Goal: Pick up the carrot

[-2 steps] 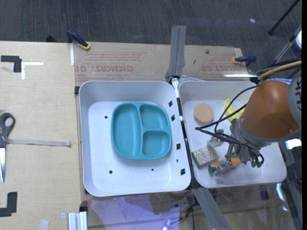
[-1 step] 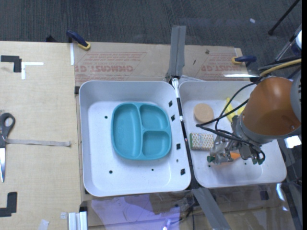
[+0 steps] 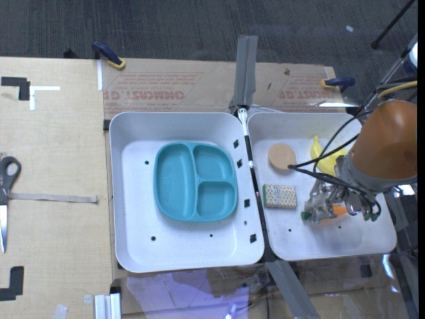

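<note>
Claw low over the carrot in the right bin

Left to right: teal tray (image 3: 196, 181), sponge (image 3: 279, 196), then claw (image 3: 323, 208) at the carrot (image 3: 339, 210); grip state unclear. Judged best: centre on the carrot, close firmly, lift straight.

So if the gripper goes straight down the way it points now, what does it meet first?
Most likely the carrot, whose orange shows right at the gripper, low in the right bin. Below that comes the bin floor. Depth is hard to judge from this slanted view, so the gap is unclear.
</note>
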Robot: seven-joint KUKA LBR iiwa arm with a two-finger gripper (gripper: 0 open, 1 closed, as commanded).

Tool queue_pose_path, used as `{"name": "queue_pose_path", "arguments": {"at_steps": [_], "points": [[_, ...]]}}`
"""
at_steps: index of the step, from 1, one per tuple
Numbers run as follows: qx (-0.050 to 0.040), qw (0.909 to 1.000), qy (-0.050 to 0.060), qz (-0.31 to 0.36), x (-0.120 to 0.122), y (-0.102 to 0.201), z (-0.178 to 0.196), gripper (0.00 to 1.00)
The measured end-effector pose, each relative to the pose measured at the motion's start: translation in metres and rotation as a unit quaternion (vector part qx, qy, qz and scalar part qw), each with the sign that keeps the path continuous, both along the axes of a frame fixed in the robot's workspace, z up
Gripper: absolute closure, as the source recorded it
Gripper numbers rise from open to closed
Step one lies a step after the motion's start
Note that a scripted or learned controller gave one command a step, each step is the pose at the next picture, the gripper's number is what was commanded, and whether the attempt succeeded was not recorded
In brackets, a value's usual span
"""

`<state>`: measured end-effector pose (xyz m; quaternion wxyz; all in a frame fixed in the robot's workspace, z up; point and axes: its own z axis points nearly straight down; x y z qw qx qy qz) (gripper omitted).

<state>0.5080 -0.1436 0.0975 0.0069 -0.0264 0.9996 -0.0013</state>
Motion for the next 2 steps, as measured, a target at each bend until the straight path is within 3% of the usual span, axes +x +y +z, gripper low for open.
{"name": "queue_pose_path", "arguments": {"at_steps": [1,2], "points": [[0.0031,0.9987,0.004,-0.051,-0.012,-0.032,0.012,1.0],[0.0022,0.9874,0.005,-0.158,0.017,-0.078,0.123,1.0]]}}
